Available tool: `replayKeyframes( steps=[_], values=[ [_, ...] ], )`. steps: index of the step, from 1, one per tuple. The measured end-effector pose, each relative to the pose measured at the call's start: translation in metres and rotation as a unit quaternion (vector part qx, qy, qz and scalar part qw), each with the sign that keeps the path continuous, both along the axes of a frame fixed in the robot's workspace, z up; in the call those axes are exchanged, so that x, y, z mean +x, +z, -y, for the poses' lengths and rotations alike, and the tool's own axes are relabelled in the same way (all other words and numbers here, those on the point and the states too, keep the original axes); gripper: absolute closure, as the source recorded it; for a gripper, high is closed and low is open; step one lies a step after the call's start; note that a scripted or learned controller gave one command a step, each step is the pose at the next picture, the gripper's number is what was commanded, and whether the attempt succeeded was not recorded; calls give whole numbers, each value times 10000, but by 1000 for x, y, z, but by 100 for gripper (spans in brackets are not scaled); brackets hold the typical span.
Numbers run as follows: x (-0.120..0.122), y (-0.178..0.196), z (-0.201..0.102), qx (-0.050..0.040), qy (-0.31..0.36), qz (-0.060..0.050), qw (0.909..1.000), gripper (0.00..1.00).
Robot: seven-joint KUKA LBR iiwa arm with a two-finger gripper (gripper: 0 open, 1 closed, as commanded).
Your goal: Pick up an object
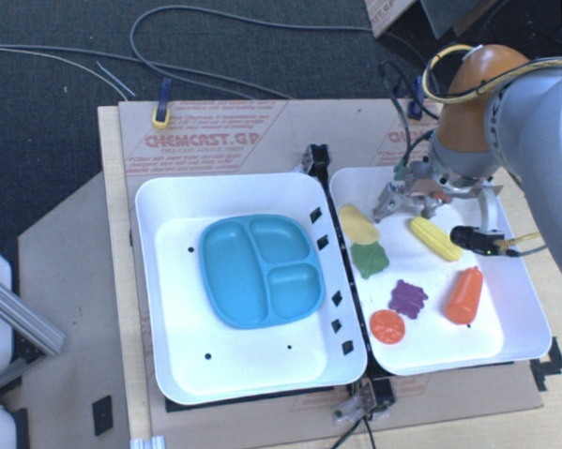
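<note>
Pincer [406, 195] hung low over the right bin's [522, 333] far end, finger state impossible to tell, corn cob [435, 238] just beside it, carrot [463, 295], grapes [409, 298], tomato [388, 327] nearer, blue tray [262, 269] in left bin [175, 346].

Two bins side by side on the bench. Left bin [161, 272]: divided tray [262, 269] near centre. Right bin [521, 328]: gripper [399, 200] over the far edge, corn [435, 238] just before it. Lemon [358, 225] at the left wall, leafy piece [369, 258] touching its near side. Grapes [409, 298] mid-bin, tomato [388, 327] near-left of them, carrot [464, 296] to their right.
</note>
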State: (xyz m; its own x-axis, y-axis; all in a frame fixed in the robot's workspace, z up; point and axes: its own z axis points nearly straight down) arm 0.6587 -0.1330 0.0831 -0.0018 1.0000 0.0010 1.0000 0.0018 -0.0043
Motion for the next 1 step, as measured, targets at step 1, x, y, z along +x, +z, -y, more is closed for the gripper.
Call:
replayKeyframes(
  steps=[1],
  values=[
    [2,14,0,-2,2,28,10000,100]
  ],
)
